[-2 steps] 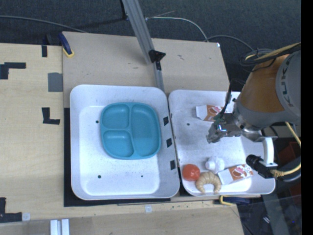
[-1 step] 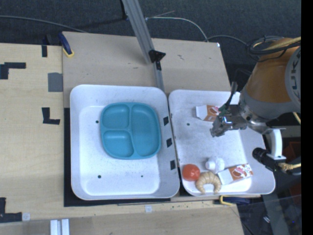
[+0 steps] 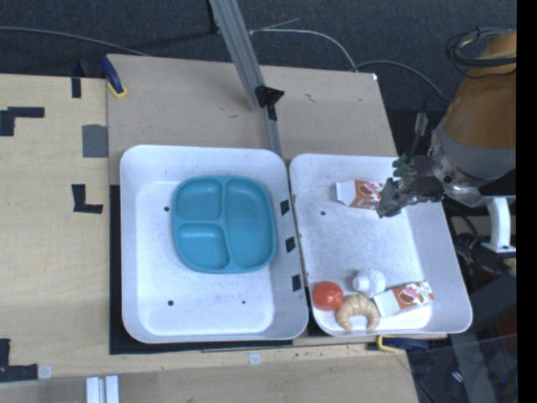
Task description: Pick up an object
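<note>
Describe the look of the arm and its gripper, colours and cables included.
The arm is a thick rounded body, grey with a broad orange band above the wrist. Black cables loop over its top. The gripper at its end is small, dark and boxy, and its jaws are too dark and blurred to make out in detail.

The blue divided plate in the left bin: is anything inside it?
Nothing lies in the blue divided plate; all three compartments show bare. It rests on the left bin, and the floor beneath it is covered.
</note>
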You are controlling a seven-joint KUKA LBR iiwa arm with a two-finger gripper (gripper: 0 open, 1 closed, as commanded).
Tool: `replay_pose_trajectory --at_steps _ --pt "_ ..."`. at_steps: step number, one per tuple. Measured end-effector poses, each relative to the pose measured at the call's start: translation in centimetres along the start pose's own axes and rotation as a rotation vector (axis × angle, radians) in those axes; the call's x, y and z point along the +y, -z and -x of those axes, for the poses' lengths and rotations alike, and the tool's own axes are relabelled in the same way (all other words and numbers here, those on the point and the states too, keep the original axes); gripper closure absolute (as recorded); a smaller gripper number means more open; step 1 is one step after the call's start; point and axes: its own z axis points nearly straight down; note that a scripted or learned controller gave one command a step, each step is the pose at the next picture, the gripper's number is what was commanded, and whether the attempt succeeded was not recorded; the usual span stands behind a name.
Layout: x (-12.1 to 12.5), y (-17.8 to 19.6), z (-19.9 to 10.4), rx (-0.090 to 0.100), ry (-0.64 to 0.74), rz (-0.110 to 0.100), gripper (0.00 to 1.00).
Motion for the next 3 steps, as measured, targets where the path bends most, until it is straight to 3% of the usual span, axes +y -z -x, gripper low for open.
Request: replay_pose_trajectory --at_steps 3 --pt "2.3 -4.1 -15.9 0.002 0.005 -0.006 1.00"
